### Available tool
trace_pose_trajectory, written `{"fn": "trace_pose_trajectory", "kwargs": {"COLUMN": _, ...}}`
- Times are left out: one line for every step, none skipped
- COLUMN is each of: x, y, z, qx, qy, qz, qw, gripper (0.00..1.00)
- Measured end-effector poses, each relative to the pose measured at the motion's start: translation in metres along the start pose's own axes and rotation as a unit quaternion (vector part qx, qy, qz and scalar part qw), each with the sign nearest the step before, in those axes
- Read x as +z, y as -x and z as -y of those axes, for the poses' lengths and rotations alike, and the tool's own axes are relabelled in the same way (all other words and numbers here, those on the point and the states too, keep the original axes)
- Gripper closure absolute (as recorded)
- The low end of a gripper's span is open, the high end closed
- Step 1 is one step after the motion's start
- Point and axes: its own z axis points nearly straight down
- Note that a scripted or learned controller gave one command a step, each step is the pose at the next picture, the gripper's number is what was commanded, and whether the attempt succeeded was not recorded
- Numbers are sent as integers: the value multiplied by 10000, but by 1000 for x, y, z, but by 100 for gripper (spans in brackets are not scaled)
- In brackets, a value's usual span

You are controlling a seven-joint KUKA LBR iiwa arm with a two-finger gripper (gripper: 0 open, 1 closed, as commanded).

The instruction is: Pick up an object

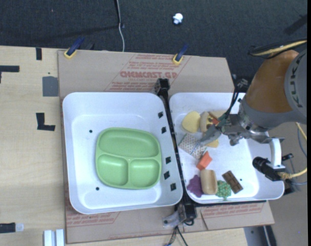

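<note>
Over the right bin [258, 191], toward its upper middle, my gripper [213, 129] hangs low among the small things heaped there, and from this slanted view I cannot tell how far apart my fingers stand or whether anything sits between them. Just to the left of my tip lies a yellow rounded piece [191, 121], and a small item with red and orange on it [212, 119] sits right against me, partly hidden by my own grey body. Below that, a silvery speckled wrapper [191, 145] lies flat near the divider between the bins, with an orange block [205, 160] just beneath it. Further toward the near edge, a tan cylinder [208, 181] lies beside a purple lump [194, 186], a green knobbly piece [224, 189] touches the cylinder's right side, and a brown bar [232, 182] rests tilted just beyond that. My arm comes in from the right, its orange band [266, 83] above the wrist looming over the bin's far corner. Across the divider, the left bin [78, 111] carries a green divided plate [128, 158], lying flat near its middle, well apart from me.
</note>
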Motion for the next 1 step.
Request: {"fn": "trace_pose_trajectory", "kwargs": {"x": 107, "y": -11, "z": 24, "qx": 14, "qy": 0, "qz": 3, "qw": 10000, "gripper": 0}}
